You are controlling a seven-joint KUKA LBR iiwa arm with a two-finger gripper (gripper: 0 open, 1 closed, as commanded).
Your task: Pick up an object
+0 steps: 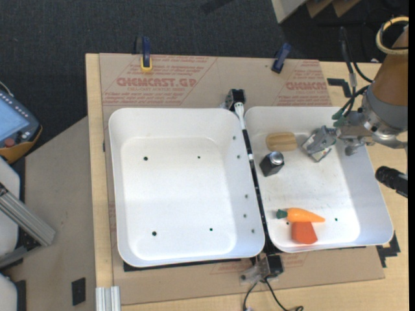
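In the right bin (363, 193) lie a tan wooden block (281, 140), a small black and silver piece (272, 162), an orange toy carrot (302, 216) with a green tip, and a red-orange block (304, 233) just in front of the carrot. My gripper (318, 146) hangs over the far part of the right bin, just right of the wooden block and apart from it. Nothing shows between its grey fingers.
The left bin (130, 173) sits beside the right one, a black divider strip (249, 167) between them. Blue clamps (144, 49) hold the cardboard base at the far edge. The arm's orange band (392, 76) rises at the right.
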